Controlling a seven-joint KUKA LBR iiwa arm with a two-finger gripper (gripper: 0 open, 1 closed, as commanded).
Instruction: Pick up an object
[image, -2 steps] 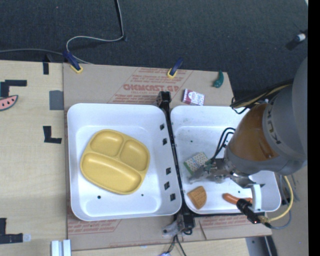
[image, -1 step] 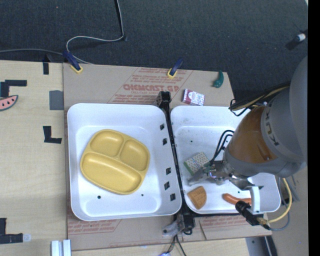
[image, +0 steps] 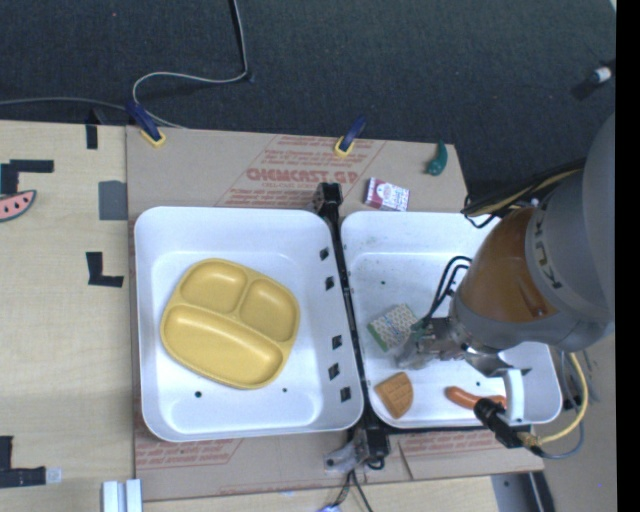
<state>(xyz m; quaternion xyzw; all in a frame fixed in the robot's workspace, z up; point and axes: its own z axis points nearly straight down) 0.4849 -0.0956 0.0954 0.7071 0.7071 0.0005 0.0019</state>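
1. Grey and orange arm (image: 540, 270) reaching in low over the right bin (image: 400, 250), wrist bent down so the pincer (image: 418, 345) sits near the bin floor.
2. Judged to be the approach-and-grasp step: pincer tip right against the green-patterned packet (image: 392, 324), nothing lifted yet.
3. Cannot tell how far open the pincer stands, nor whether it has hold of anything; tip too dark and too small to read, and no item visibly between the fingers.
4. Likely target: the packet, touching or just beside the pincer on its far-left side, lying flat near the bin's left wall.
5. Other candidates: tan bread-like piece (image: 394, 394) just below and to the left of the pincer; orange carrot-like piece (image: 462, 397) below and to the right, close under the arm.
6. Well away to the left, across the divider: yellow sectioned tray (image: 232, 322) lying in the left bin (image: 160, 240), out of play for now.
7. Next move probably calls for closing squarely on the packet, then a straight lift clear of the bin wall; flat, thin packet likely to slip if gripped only at an edge.
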